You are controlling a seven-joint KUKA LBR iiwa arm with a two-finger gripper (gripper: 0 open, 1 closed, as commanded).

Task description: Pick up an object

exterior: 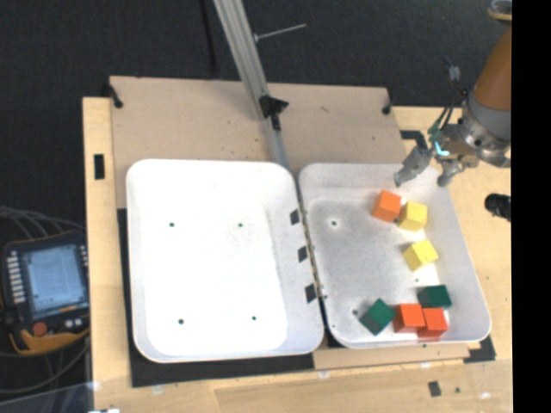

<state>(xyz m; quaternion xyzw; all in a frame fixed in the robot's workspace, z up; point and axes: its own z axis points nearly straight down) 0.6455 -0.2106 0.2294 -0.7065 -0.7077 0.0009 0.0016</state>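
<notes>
Nearest the end effector [428, 169], an orange cube [387, 205] sits in the right bin [344, 256], touching a yellow cube [414, 215], a plausible first target. Another yellow cube [420, 254] lies mid-bin; green and orange blocks [405, 315] crowd the near wall. The end effector hangs released, fingers spread and holding nothing, above the bin's far corner, presumably staged to descend. The left bin [215, 256] adjoins on the worktop [103, 231].

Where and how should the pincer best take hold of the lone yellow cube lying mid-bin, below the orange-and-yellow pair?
The lone yellow cube in the right white bin stands apart from its neighbours, so come straight down from above. It sits turned at a slant, so probably rotate the pincer to close on two opposite flat side faces, not the corners.
</notes>
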